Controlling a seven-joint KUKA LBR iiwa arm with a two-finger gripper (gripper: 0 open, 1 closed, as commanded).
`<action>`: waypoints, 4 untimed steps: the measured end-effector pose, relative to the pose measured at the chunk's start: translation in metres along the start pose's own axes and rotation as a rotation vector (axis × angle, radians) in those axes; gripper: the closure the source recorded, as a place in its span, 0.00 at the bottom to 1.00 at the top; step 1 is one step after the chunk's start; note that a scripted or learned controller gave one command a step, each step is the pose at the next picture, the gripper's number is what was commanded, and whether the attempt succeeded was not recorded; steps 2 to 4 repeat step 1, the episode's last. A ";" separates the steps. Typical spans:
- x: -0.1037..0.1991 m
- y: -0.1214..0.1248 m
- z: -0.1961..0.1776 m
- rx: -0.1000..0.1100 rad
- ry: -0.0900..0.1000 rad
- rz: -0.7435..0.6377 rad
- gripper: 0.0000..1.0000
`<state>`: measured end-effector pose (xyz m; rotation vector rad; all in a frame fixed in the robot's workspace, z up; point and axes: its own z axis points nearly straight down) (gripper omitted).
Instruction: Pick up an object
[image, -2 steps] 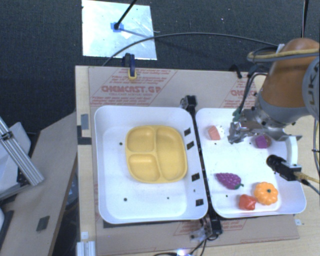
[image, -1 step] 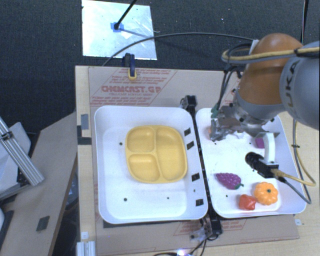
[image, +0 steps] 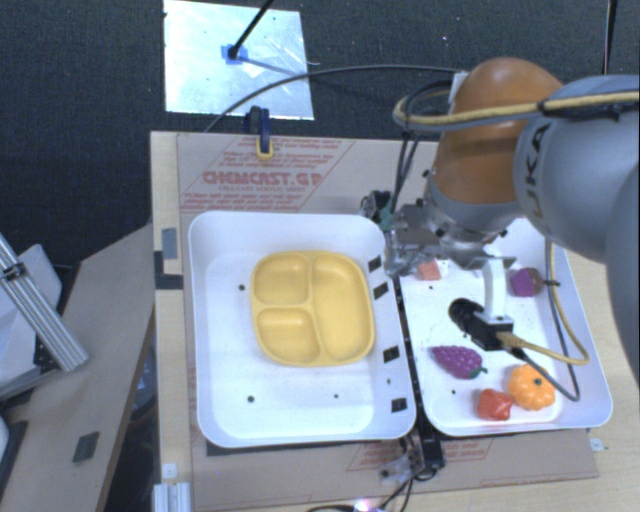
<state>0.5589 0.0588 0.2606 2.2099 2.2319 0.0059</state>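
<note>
Two bins (image: 215, 400): yellow tray (image: 312, 307) in one, toy fruits (image: 456, 359) in other; fingers' (image: 403, 262) state unclear.

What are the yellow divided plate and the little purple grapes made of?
The yellow divided plate looks like moulded plastic: it is one even colour, with smooth rounded ridges and a soft sheen. The purple grapes look like a toy of plastic or rubber, bumpy and uniformly coloured; the view leaves open which of the two.
</note>
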 end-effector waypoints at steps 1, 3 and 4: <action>0.051 0.014 0.002 0.000 -0.001 0.001 1.00; 0.051 0.014 0.002 0.000 -0.001 0.001 1.00; 0.051 0.014 0.002 0.000 -0.001 0.001 1.00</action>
